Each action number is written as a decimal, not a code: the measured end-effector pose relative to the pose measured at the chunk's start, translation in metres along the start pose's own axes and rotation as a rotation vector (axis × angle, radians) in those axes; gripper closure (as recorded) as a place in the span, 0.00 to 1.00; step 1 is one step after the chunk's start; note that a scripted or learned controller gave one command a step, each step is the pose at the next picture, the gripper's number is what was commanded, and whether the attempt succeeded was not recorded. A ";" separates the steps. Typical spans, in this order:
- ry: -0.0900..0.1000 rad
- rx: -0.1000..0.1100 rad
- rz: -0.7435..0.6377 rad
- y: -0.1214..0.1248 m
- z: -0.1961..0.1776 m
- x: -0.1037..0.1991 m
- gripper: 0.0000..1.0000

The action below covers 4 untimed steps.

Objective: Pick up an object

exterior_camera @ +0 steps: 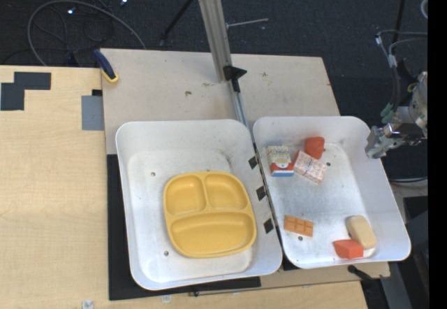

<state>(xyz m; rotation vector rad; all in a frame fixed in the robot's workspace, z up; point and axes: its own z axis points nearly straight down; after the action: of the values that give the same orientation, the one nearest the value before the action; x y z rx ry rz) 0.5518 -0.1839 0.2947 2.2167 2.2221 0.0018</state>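
Hovering at the right bin's (370,182) outer rim, the gripper (380,141), its hold impossible to read, stands clear of the scattered toys inside.

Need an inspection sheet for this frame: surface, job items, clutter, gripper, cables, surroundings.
Surface: bench bearing left bin and right bin side by side.
Job's things: in the right bin, small carton, red block, patterned packet, waffle piece, tan bread roll, red wedge.
Clutter: yellow divided plate in the left bin.
Gripper: gripper at the right bin's right rim, holding nothing visible.
Cables: black cables on the floor.
Surroundings: aluminium post, wooden table.
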 end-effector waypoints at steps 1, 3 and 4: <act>0.004 0.006 -0.002 0.005 0.017 0.051 1.00; 0.004 0.007 -0.002 -0.005 0.034 0.158 1.00; 0.003 0.008 -0.003 -0.010 0.035 0.215 1.00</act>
<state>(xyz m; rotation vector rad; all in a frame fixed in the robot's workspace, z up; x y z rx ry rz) 0.5413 0.0314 0.2590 2.2188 2.2313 -0.0031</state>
